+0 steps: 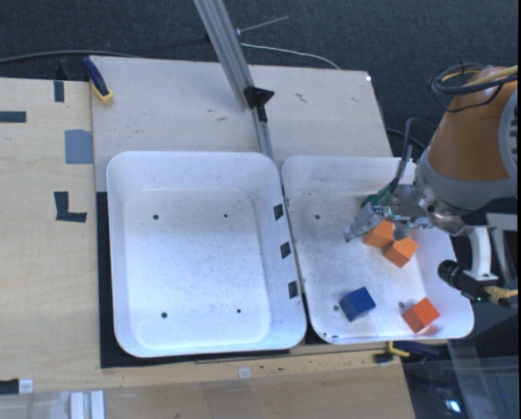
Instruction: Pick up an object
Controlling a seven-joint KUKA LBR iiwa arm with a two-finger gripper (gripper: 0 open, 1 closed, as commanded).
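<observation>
In the right bin (330, 190) lie two orange blocks touching each other, one (380, 234) just left of the other (401, 251). A blue cube (357, 303) and a third orange block (420, 314) rest near the bin's front edge. My gripper (371, 219) hangs low over the right side of this bin, directly at the upper edge of the leftmost orange block and partly covering it. The orange-banded arm (474, 138) reaches in from the right above it. The view does not show whether any block is held.
The left bin (120, 234) sits beside the right one with a black-marked divider between them. A slanted metal rail (225, 37) crosses the bench behind the bins. Cables and arm hardware (478, 273) crowd the right bin's right rim.
</observation>
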